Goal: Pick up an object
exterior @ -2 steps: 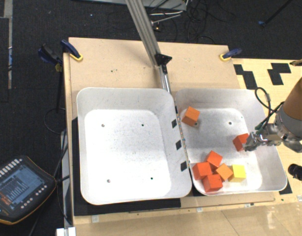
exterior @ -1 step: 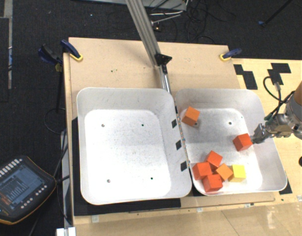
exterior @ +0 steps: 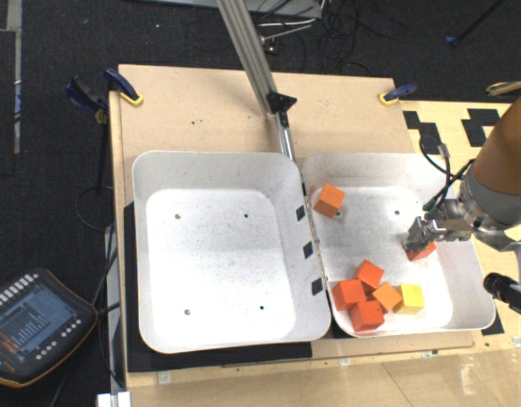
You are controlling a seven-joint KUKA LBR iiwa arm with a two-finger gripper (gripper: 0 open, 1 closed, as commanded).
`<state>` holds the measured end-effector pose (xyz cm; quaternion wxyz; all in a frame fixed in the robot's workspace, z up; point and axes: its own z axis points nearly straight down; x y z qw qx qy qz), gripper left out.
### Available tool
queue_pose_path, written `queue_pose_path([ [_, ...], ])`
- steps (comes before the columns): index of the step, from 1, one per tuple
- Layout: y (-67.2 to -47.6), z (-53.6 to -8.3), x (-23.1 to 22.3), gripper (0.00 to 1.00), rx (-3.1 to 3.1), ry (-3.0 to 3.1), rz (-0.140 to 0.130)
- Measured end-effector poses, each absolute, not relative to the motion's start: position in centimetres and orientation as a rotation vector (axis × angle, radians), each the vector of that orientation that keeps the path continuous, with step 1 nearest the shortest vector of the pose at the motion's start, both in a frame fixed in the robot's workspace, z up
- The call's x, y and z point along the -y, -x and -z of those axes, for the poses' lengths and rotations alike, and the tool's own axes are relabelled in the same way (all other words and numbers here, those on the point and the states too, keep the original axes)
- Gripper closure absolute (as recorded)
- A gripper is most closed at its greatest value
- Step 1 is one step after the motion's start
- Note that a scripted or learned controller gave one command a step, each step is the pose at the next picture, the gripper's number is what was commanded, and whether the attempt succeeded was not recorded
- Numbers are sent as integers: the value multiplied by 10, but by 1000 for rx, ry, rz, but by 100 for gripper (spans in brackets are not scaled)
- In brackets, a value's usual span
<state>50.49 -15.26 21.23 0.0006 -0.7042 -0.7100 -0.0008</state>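
Note:
My gripper (exterior: pixel 418 241) hangs low over the right side of the right bin (exterior: pixel 464 312). A small red block (exterior: pixel 425 250) peeks out from right under it, partly covered by the gripper. An orange cube (exterior: pixel 329 200) sits alone near the bin's upper left. At the front of the bin lies a cluster: a red-orange cube (exterior: pixel 370 273), another (exterior: pixel 348 292), a third (exterior: pixel 367 315), an orange cube (exterior: pixel 387 296) and a yellow cube (exterior: pixel 411 297).
The left bin (exterior: pixel 159 227) lies beside the right one, with a shared rim between them. A slanted metal pole (exterior: pixel 252 49) reaches the bench's back middle. Clamps hold the board's back corners. A teach pendant (exterior: pixel 31 325) rests off the bench at the lower left.

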Motion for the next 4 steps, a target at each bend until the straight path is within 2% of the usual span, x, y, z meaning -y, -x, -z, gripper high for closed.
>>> queue_pose_path([
  [1, -502, -220, 95, 100, 2230, 2211, 4],
  [3, -529, -223, -16, 100, 2230, 2211, 3],
  [4, -534, -237, -73, 100, 2230, 2212, 4],
])
